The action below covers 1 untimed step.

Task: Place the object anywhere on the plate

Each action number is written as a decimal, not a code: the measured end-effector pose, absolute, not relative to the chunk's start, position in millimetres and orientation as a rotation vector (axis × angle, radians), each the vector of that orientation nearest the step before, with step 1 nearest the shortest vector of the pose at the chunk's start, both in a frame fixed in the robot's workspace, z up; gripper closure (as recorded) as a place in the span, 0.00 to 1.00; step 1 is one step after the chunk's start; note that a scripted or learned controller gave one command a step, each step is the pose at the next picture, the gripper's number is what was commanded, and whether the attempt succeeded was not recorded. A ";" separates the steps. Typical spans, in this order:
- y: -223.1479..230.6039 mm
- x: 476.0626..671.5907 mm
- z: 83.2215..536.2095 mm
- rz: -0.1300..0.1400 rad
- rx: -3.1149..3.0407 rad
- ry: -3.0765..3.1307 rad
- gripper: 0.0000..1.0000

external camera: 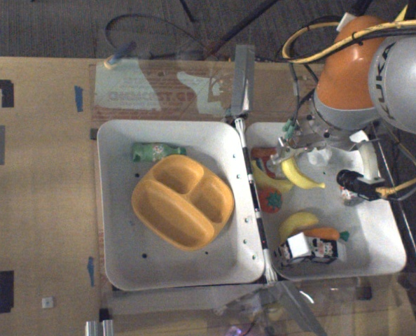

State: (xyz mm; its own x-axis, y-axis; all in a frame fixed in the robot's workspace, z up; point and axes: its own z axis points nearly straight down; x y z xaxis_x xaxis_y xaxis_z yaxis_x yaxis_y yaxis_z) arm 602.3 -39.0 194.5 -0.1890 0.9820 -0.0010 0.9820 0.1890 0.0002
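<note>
Orange plate with three compartments sits tilted in the left bin, nothing lying on it. Green packet lies just beyond the plate's far edge, near the bin's back wall. Arm reaches over the right bin from the right. Hand hangs over that bin's back left part with a yellow banana at its fingers; the banana looks gripped at its upper end, hanging down to the right, though the contact is hard to make out. Second banana lies beside the bin's left wall, a red strawberry-like toy just in front of it. Third banana, a carrot and a small black-and-white carton cluster toward the front. Tabletop is brown board with black and blue tape marks.
</note>
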 end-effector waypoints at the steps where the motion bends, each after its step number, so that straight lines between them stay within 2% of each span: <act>1: -39.0 602.3 194.6 -0.001 2.000 2.421 0.00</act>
